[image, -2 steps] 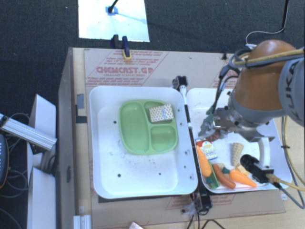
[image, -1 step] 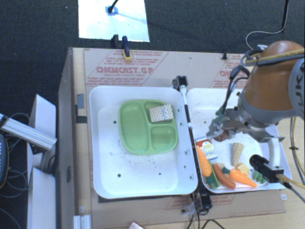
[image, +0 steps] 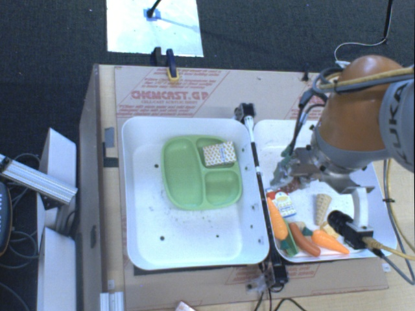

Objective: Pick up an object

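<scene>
Metal-grey, my gripper [image: 290, 172] hung low over the left part of the right bin [image: 275, 135]; whether its jaws were parted or closed could not be told. Just below lay a small labelled packet [image: 284, 206], then smooth orange carrots [image: 277, 222], one long axis running up-down along the bin's left wall. A ribbed cone [image: 322, 207] stood beside. In the left bin [image: 139, 238], a glossy green divided plate [image: 198, 183] bore a patterned sponge [image: 218, 153].

One fixed overhead camera looks slantwise down on both bins [image: 194, 254].
</scene>
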`<state>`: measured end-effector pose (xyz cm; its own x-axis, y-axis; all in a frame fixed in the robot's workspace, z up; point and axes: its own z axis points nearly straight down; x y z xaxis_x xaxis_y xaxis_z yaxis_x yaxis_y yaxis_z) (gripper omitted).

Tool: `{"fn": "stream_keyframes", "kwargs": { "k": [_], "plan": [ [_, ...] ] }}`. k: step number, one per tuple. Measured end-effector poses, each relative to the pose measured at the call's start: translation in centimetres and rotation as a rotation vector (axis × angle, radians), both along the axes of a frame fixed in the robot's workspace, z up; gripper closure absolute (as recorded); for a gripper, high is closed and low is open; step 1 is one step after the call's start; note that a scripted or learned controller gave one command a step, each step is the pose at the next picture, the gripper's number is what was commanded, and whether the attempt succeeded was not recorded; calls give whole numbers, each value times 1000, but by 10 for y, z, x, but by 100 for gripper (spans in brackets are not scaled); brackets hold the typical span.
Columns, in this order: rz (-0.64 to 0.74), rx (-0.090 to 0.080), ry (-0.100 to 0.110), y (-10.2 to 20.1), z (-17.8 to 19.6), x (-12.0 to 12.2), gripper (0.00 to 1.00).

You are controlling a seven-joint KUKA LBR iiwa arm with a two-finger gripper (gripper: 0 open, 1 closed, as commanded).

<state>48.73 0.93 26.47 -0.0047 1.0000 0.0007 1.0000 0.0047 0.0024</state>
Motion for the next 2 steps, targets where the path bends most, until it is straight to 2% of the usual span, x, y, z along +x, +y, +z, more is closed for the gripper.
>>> {"fn": "stream_keyframes", "kwargs": {
  "k": [1,2],
  "plan": [
    [1,0,1,8,1,0,100],
    [-2,0,0,-13,3,0,100]
  ]
}}
